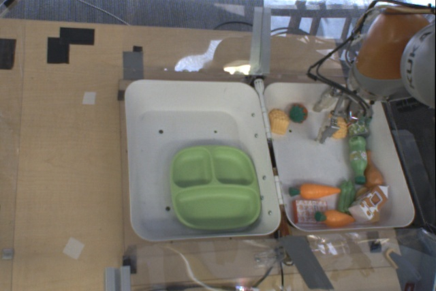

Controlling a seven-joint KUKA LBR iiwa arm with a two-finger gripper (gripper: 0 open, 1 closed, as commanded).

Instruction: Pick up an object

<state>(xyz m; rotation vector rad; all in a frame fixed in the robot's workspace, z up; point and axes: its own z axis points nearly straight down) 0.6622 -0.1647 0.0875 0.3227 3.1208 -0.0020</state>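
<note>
The gripper (332, 120) is hanging spread apart, grasping nothing, in the upper part of the right bin (310, 159). Two carrots (319, 191) are lying at lower right, one yellow piece (278, 121) and one green ball (297, 112) at upper left. One green plate (214, 186) is sitting in the left bin (146, 146).

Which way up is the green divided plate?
Right way up: the green divided plate lies flat in the left bin, its three compartments facing up.
</note>
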